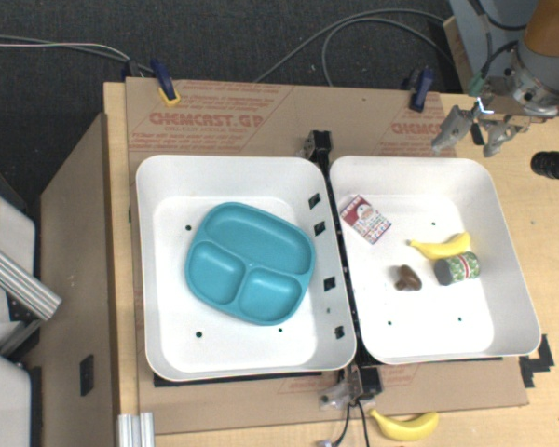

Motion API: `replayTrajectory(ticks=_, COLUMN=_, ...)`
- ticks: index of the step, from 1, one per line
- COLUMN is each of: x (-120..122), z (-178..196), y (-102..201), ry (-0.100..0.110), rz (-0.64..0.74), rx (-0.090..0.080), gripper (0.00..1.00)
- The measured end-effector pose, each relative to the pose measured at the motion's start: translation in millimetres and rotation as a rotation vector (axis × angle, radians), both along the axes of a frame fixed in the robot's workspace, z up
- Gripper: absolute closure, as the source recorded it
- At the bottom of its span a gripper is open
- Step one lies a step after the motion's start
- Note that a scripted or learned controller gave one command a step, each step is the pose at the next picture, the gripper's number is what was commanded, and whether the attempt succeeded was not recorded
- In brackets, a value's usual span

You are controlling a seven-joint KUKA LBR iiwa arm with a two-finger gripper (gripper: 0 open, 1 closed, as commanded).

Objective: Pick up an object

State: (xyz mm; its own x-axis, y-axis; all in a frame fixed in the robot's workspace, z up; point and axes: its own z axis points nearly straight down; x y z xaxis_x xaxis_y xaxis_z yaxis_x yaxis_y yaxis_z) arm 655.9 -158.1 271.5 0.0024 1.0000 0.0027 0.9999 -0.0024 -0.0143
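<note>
hand: the hand [473,128] hangs over the far right corner of the worktop [214,110], just past the back rim of the right bin [503,333]. its two fingers are spread apart with nothing between them.
arm: it comes in from the top right, with the orange band [550,26] above the wrist, and the fingers point down and to the left.
things to pick: a banana [440,246], a green can [458,268], a brown lump [407,278] and a red and white packet [365,219] all lie in the right bin.
which way: they lie toward the front of the bin from the hand. the banana and the packet look nearest.
long side: the banana lies about left to right, so i think the fingers should close across its thin side.
left bin: the left bin [158,333] holds a blue tray [250,263].
</note>
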Motion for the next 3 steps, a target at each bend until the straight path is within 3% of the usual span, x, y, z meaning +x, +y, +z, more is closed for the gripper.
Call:
replayTrajectory(ticks=1, x=2.0, z=8.2, y=0.5, ry=-0.013, rz=0.003, rx=-0.002, gripper=0.00)
replayTrajectory(ticks=3, x=4.2, z=-76.3, y=0.1, ry=-0.009, rz=0.003, rx=-0.001, gripper=0.00)
